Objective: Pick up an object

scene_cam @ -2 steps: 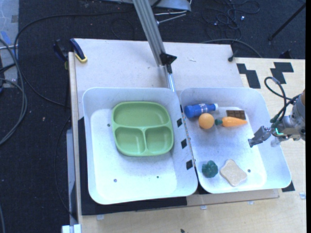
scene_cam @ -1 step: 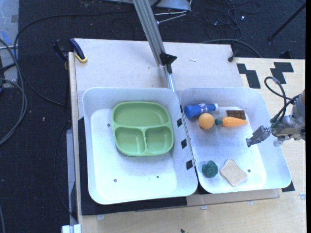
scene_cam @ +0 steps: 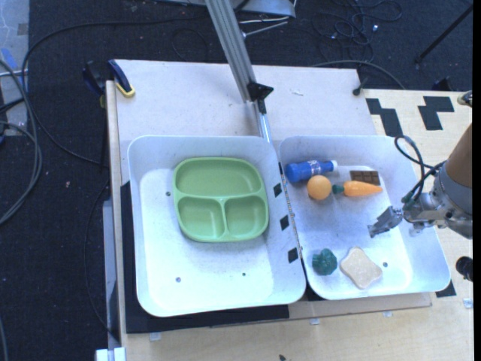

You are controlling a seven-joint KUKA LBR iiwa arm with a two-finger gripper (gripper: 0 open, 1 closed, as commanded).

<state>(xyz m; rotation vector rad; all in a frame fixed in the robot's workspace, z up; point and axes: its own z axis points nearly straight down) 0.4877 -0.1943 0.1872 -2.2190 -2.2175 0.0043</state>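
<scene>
The right bin holds a blue bottle, an orange ball, a toy carrot, a brown block, a green broccoli piece and a tan bread slice. My gripper hangs over the right side of this bin, above bare floor between the carrot and the bread slice. Nothing is held in it. The arm enters from the right edge.
The left bin carries a green divided plate. A slanted metal pole rises behind the bins. A blue and yellow tool lies at the bench's back left corner. Cables run across the dark floor.
</scene>
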